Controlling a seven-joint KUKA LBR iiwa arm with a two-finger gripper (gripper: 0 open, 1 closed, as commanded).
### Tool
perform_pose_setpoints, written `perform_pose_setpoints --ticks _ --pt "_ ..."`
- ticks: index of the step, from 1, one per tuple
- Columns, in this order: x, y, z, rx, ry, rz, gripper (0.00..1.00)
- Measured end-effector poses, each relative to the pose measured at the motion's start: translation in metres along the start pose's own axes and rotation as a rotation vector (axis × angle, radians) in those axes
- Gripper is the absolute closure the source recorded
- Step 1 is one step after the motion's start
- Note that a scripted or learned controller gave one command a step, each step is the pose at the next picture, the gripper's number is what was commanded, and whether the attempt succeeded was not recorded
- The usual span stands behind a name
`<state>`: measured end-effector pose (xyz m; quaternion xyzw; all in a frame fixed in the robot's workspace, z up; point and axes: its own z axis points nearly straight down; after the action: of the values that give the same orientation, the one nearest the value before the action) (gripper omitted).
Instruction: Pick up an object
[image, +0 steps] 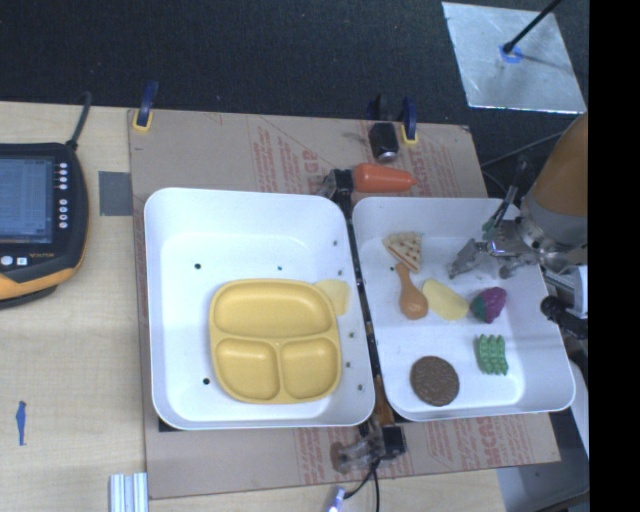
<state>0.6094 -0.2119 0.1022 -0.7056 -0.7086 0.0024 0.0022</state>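
Camera view: grey arm (560, 180) reaches from right over shallow white right bin (530, 400); gripper (490, 255) fingers spread open, holding nothing, above purple round toy (488, 303)

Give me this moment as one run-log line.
arm: over right bin | gripper: open, holding nothing | nearest: cracker, yellow piece | left bin: yellow tray

Claw (470, 262) low, fingers spread, nothing between.

A teach pendant (35, 220) lay at the left of the surface (70, 400). An orange carrot-like thing (380, 179) sat on the cardboard sheet (250, 150), beyond the bins.
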Motion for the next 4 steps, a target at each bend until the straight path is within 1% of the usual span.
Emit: perform_pose_setpoints --ticks 1,2,3,4 --pt "0.000 -0.043 0.011 -0.002 0.000 -0.001 0.00" --pt "0.001 -0.089 0.011 -0.003 0.000 -0.001 0.00" --pt "0.000 -0.089 0.001 -0.001 -0.001 -0.005 1.00" --pt "0.058 -0.070 0.011 -0.002 0.001 -0.003 1.00"
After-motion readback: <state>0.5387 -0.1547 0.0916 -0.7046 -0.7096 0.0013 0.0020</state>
